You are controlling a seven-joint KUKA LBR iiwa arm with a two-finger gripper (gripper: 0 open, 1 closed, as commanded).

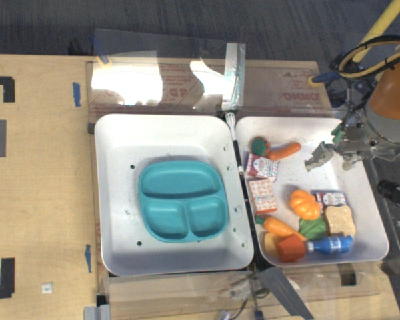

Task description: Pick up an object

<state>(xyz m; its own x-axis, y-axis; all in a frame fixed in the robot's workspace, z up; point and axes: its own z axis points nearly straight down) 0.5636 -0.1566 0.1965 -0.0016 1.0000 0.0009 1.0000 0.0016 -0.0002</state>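
Claw spread, grasping nothing, hovering at 2 o'clock of right bin. Near bin edge, 6 o'clock: red block, blue bottle. Mid-bin: orange pepper, bread slice. Far, 11 o'clock: carrot, apart from claw. Left bin holds teal divided tray.

Teal divided tray in left white bin, cardboard bench, blue tape
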